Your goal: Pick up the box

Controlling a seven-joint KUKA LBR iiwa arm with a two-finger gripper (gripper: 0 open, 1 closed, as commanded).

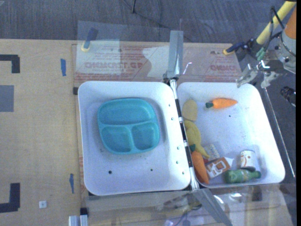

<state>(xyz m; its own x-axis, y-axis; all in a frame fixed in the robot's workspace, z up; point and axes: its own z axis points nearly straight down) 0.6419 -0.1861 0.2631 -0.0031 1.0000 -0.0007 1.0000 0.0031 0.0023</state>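
- Gripper (256, 75): hanging over the far right corner of the right bin (273, 140), just beside its rim; whether it is open or closed cannot be told at this size; nothing is showing in its grasp.
- Arm (287, 36): reaching in from the right, only the wrist end in frame.
- Box (219, 166): small, white and orange, lying flat near the front wall of the right bin, well apart from the gripper, across the bin's open floor.
- Neighbours of the box: orange carrot-shaped toy (199, 167) touching or nearly touching its left edge; green bottle (241, 175) just beside it on the right; small white can (248, 158) near, behind the bottle; yellow soft toy (194, 134) behind and to the left.
- Second carrot (221, 103): lying alone near the far wall, closest item to the gripper, not the target.
- Left bin (94, 168): holding a teal divided tray (128, 125).
- Handling judgement: the step in hand is looking like the approach. Crowding is making it delicate; descending straight over the box, closing across its narrower side, is likely keeping the fingers off carrot and bottle.
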